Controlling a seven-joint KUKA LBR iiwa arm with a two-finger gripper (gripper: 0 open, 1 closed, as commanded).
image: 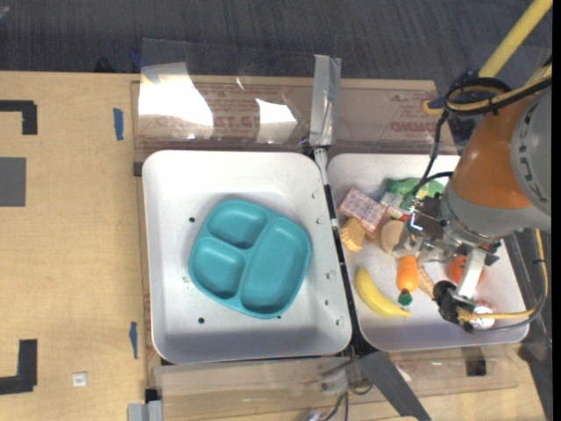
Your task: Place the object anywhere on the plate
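I am watching a light wooden bench [61,235] carrying two shallow white bins under dark floor. The left white bin [166,323] is holding a teal three-compartment plastic plate [250,257], with bare floor ringing it on all sides. Right of the plate, across the divider, the right white bin [513,323] is crowding: a yellow banana [377,295], an orange carrot with green tip [407,276], and a pink box [362,207] are lying close together. The gripper [438,251] is hanging over the carrot; I cannot tell its grip.
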